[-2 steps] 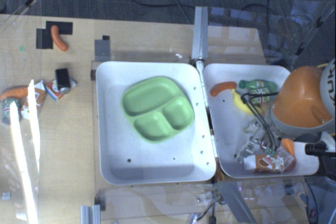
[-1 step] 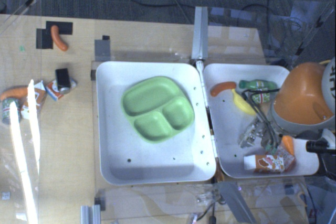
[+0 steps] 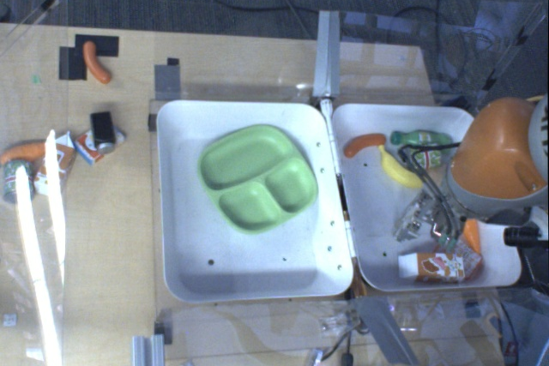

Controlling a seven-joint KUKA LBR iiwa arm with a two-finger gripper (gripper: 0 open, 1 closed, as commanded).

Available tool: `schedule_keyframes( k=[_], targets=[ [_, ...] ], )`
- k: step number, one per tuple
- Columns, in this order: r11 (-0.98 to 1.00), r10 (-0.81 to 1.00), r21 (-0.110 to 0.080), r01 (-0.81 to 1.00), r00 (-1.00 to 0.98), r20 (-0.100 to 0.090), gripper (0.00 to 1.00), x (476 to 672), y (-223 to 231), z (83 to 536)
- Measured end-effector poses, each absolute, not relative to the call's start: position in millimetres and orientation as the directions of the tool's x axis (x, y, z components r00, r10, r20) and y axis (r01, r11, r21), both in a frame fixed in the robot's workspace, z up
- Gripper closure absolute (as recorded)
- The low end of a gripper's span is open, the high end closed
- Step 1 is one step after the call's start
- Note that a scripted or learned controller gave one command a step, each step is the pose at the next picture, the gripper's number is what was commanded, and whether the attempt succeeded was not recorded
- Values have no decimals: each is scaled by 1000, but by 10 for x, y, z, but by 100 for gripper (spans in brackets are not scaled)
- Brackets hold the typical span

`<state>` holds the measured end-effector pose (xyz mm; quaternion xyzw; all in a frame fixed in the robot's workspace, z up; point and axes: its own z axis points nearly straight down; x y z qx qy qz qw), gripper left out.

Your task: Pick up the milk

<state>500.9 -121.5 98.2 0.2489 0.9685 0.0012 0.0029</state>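
Note:
The milk (image 3: 431,267) is a small white carton with an orange and red label, lying on its side at the front of the right bin (image 3: 371,257). My gripper (image 3: 418,219) hangs low in the middle of that bin, just behind and slightly left of the carton. Nothing shows in the gripper. The orange band of the arm (image 3: 497,154) covers the bin's right part.
A red sausage (image 3: 364,144), a green bottle (image 3: 420,139) and a yellow banana (image 3: 398,168) lie at the back of the right bin. An orange piece (image 3: 472,236) sits right of the gripper. The left bin (image 3: 184,261) bears a green divided plate (image 3: 257,177).

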Motion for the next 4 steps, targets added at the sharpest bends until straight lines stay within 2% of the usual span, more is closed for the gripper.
schedule_keyframes(
  k=[1,2,3,4],
  targets=[
    [692,722,9,722,-692,-11,100,5945,-1521,893],
    [591,807,8,807,-591,-11,100,5244,-1900,896],
    [505,863,12,863,-505,-7,100,5933,-1381,890],
    [370,929,6,929,-370,-4,100,6609,-1003,3243]
  ],
)
